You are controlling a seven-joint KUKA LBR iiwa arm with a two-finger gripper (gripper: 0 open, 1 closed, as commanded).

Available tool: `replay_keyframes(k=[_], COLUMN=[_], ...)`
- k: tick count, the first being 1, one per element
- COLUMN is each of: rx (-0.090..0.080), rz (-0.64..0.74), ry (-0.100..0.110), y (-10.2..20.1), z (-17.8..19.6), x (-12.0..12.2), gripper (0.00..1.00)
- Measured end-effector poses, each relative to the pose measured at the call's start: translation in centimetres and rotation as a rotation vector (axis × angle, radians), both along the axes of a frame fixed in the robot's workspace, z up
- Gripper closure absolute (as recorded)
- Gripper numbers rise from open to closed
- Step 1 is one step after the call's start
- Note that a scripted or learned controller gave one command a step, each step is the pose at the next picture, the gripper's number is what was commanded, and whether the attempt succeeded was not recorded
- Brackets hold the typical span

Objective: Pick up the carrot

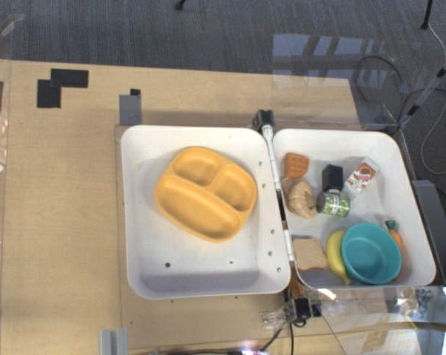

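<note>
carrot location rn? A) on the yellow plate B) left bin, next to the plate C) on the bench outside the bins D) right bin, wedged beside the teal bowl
D: the carrot lies in the right bin, against the teal bowl on its right side.

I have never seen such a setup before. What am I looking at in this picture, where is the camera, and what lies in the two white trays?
This is a workbench for a robot arm. The one camera is fixed above the bench and looks down on it at a slant.

Two shallow white bins sit side by side. The left bin holds a yellow divided plate. The right bin holds small items, most of them toy food: a teal bowl, a banana touching its left side, a slice of bread, a croissant, a green can, a small black block and a small carton.

The robot is to pick up the carrot, which lies at the bowl's right edge, partly hidden by it.
</note>
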State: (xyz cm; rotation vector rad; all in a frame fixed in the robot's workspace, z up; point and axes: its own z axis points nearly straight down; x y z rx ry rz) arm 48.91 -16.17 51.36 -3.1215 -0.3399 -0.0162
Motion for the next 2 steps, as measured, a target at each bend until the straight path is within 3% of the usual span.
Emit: replay_keyframes(k=[2], rx=[0.0], rz=[0.002], ry=[0.007], y=[-1.2], z=[2.1], x=[10.3], gripper=[0.0])
